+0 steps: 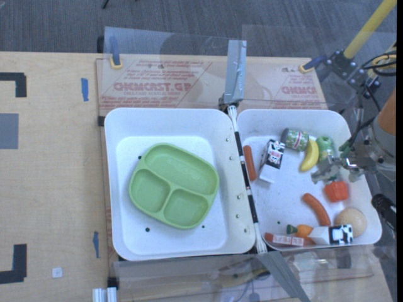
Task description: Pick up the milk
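Left bin [119, 187]: holds a green plate [174, 185].
Right bin [277, 206]: sausage [250, 162] by the left wall; milk [272, 158] just right of it, upper left part, apart from the gripper.
Middle: can [295, 138], banana [309, 155], green fruit [325, 146].
Gripper [332, 172]: over the right side, above an orange fruit [337, 191]; fingers slightly apart, holding nothing.
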Available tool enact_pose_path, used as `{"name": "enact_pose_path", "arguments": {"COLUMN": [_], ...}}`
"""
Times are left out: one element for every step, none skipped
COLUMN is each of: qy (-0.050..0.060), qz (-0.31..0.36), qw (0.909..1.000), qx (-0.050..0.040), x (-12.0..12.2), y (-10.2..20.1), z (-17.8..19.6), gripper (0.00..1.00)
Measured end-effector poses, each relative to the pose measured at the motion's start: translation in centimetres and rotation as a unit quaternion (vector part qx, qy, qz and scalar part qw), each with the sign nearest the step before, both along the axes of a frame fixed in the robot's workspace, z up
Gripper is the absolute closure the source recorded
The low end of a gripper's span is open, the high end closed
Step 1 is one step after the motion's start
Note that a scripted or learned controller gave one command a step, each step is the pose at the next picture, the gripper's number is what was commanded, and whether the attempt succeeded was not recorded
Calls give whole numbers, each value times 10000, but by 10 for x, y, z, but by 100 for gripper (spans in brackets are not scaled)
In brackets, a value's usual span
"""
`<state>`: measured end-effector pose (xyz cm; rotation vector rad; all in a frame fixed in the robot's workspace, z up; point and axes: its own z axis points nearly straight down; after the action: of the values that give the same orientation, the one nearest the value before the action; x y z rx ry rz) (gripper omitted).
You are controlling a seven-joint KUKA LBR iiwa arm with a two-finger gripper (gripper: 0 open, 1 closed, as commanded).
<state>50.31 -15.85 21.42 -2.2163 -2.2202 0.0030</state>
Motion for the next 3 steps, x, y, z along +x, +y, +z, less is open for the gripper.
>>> {"name": "enact_pose_path", "arguments": {"qy": [-12, -42, -41], "qz": [-803, -1576, -1557], "qw": [9968, 9875, 9878], "qx": [-13, -10, -17], "x": [64, 127, 128], "y": [66, 69, 70], "z": [-61, -129, -120], "gripper": [0, 0, 100]}}
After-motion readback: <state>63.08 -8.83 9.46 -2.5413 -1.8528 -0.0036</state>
